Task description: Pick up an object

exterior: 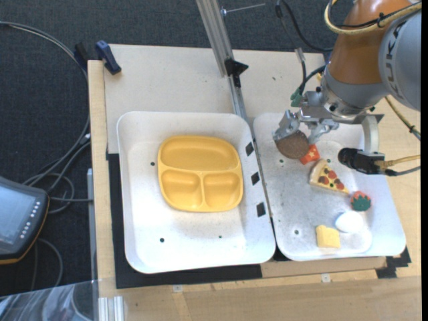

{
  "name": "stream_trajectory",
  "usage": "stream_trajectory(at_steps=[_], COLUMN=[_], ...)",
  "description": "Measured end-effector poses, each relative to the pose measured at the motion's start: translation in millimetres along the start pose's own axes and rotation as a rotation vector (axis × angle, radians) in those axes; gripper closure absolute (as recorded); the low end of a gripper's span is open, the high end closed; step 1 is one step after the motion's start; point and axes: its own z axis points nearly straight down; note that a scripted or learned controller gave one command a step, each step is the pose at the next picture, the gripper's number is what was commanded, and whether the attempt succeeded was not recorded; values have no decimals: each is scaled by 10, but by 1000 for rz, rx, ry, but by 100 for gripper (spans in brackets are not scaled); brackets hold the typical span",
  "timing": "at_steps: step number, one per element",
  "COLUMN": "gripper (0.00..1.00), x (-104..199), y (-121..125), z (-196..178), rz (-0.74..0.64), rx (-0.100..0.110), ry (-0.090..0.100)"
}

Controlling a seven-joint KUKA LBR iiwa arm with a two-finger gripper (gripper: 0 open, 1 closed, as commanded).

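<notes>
left bin (134, 179) holding a yellow divided tray (199, 172); right bin (294, 209) with pizza slice (328, 177), cheese wedge (327, 236), white egg (348, 222); tool (299, 131) above a brown disc (292, 145).

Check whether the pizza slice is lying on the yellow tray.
No, the pizza slice lies in the right bin; the yellow tray sits in the left bin.

Pale surface (174, 72) bearing two shallow white bins side by side.
The left bin (137, 239) and the right bin (294, 236) lie touching along their inner edges; a blue clamp (107, 56) sits at the surface's far left corner, and a slanted metal rail (217, 25) crosses its back edge.
</notes>
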Motion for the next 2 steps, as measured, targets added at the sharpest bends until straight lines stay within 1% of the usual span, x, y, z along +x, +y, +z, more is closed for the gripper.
stream_trajectory(at_steps=[1,2], gripper=[100,100], x=[531,1050], y=[-150,-336], z=[-84,91], rz=[-2,-2], rx=[0,2], ry=[2,1])
